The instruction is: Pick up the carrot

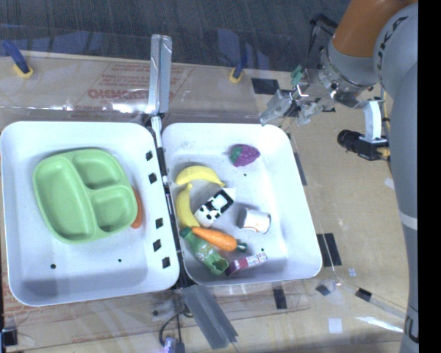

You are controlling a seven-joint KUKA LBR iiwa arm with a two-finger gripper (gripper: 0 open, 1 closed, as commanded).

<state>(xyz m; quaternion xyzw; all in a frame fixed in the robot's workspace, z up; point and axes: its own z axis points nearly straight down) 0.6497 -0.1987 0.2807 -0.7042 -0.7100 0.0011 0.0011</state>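
Jaws above right bin rim; carrot inside, untouched.

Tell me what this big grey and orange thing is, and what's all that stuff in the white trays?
It is a robot arm. The camera looks down from above, and the arm reaches in from the right. At its tip is a gripper, its grabbing hand, hovering over the top edge of the right bin and holding nothing. That bin has a carrot, a banana, purple grapes, a small cup, a black-and-white box and a bottle. The left bin holds a green plate. The robot's job is picking up the carrot.
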